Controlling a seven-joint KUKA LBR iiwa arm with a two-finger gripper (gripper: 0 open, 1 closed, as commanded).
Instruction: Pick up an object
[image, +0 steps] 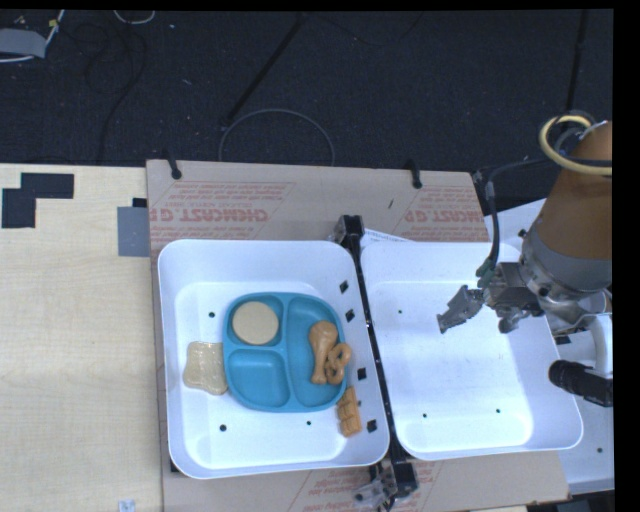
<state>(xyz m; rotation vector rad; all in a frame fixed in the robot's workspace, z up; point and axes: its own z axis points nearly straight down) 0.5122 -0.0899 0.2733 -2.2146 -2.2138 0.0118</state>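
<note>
1. Nearest me, I see a tan piece (348, 412) on the left bin's (190, 270) floor.
2. Pretzel (329, 352) and round cracker (254, 322) sit in the blue tray (265, 385).
3. The hand (462, 308) hovers over the right bin (450, 265); I cannot tell its grip.

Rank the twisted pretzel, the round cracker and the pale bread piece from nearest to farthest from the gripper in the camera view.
Measured from the gripper over the right bin:
1. Twisted pretzel, in the blue tray's right compartment.
2. Round cracker, in its upper-left compartment.
3. Pale bread piece, left of the tray.
</note>
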